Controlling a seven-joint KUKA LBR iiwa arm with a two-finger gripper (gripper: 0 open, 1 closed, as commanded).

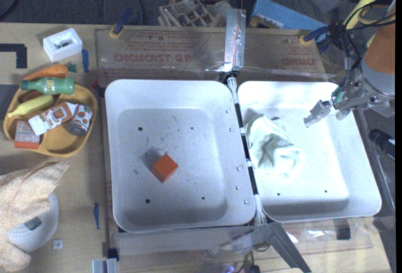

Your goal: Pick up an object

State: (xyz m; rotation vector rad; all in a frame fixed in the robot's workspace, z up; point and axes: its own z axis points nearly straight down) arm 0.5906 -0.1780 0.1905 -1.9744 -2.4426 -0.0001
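Observation:
An orange cube (165, 167) lies in the left bin (125, 102), a little left of its middle. A crumpled white and pale green cloth (271, 145) lies in the right bin (352, 196), against its left wall. My gripper (326, 108) hangs over the upper right part of the right bin, to the right of the cloth and apart from it. Its fingers (313, 116) stand apart with nothing between them.
A yellow bowl (69, 146) with a green bottle, a banana and small packets sits left of the bins. A beige cloth (28, 196) lies at the lower left. A white box (63, 44) sits at the upper left. Clear plastic panels stand behind the bins.

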